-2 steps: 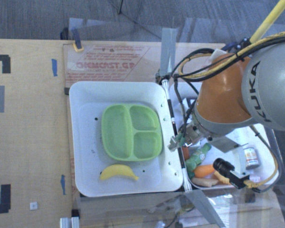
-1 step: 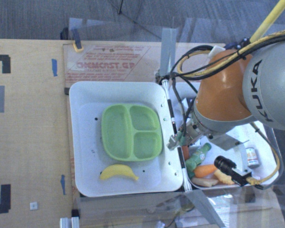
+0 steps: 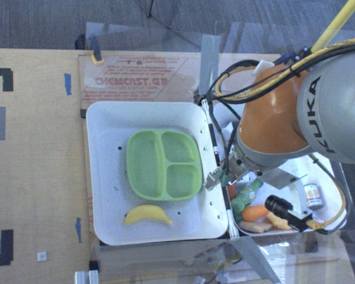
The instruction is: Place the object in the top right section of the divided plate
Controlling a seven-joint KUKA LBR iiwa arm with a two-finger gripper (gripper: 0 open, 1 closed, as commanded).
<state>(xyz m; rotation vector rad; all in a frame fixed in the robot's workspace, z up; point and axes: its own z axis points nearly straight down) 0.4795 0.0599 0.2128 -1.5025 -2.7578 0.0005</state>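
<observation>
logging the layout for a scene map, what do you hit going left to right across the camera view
blue tape strip -> green divided plate -> tool -> orange item -> small can

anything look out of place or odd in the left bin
Nothing spilled or broken. The banana lies on the left bin floor beside the green divided plate, apart from it, not in any section.

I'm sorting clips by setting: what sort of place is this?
Likely a robotics lab bench: a KUKA arm above shallow white bins, one holding a green divided plate and a banana, with blue tape marks nearby.
</observation>
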